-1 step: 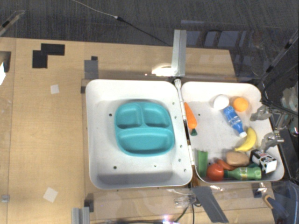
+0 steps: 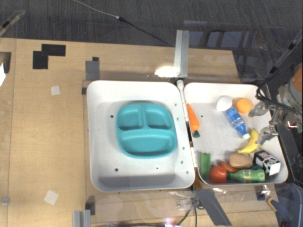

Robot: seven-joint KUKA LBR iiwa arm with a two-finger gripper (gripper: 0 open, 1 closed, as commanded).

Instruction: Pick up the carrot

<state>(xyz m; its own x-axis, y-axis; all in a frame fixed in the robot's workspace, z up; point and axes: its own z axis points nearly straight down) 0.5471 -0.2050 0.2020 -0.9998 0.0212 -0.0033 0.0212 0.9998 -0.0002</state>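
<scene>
The carrot (image 2: pixel 191 117), orange with a small green stem end, lies along the left wall of the right bin (image 2: pixel 208 91), pointing away from me. My gripper (image 2: pixel 263 123) hovers over the right side of that bin, well to the right of the carrot. Its two fingers stand open with nothing between them. The lower finger is close above a banana (image 2: pixel 250 144).
The right bin also holds a white ball (image 2: pixel 224 103), an orange (image 2: pixel 244 106), a blue bottle (image 2: pixel 236 121), a tomato (image 2: pixel 218 173), a green bottle (image 2: pixel 246 175) and a black-and-white cube (image 2: pixel 268 162). A teal divided plate (image 2: pixel 146 129) sits in the left bin (image 2: pixel 102 126).
</scene>
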